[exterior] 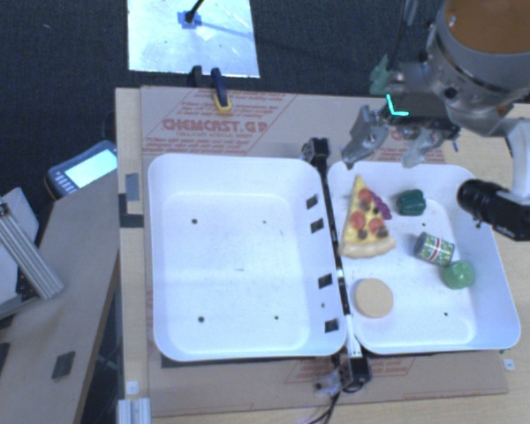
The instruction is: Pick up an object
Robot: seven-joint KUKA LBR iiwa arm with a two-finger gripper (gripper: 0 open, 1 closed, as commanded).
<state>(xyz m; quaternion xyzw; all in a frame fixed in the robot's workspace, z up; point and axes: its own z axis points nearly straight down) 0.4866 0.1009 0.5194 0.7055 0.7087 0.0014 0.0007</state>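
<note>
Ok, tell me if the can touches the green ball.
Apart. In the camera view, a strip of white bin floor shows between the can and the green ball just below and right of it.

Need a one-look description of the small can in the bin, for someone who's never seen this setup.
Look in the right bin, which holds all the toys. Right of the pizza slice, find the small can lying on its side, just above the light green round toy. It alone has a red-and-white label.
</note>
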